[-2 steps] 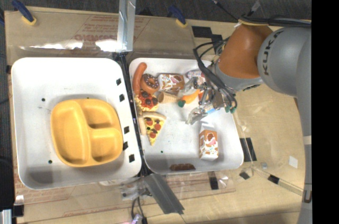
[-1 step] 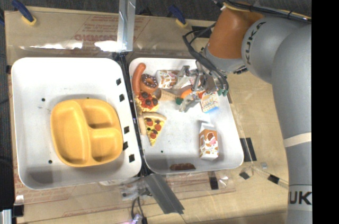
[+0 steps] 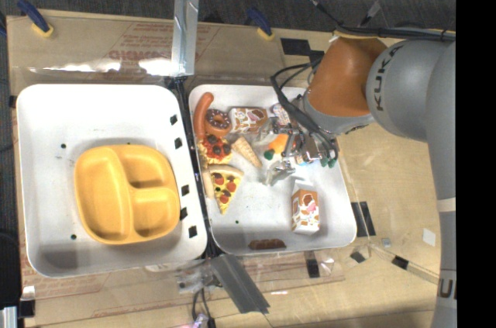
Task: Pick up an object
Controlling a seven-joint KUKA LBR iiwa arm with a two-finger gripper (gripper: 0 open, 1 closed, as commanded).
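Observation:
The right bin [image 3: 333, 229] holds several toy foods: a red sausage [image 3: 203, 111], a chocolate donut [image 3: 218, 122], a pizza slice [image 3: 225, 186], a cone-shaped piece [image 3: 247, 153], a small printed packet [image 3: 248, 118], an orange carrot [image 3: 276, 143] and a small carton [image 3: 306, 211]. My gripper [image 3: 285, 164] hangs low over the bin's middle, just right of the carrot and above the carton. Its metal fingers [image 3: 280, 173] point down-left toward the bin floor. Nothing shows between them.
The left bin [image 3: 39, 109] carries a yellow divided tray [image 3: 126, 191]. A strip of grey tape [image 3: 184, 36] runs up from the wall between the bins. The grey arm with its orange band [image 3: 345, 78] covers the right bin's upper right corner.

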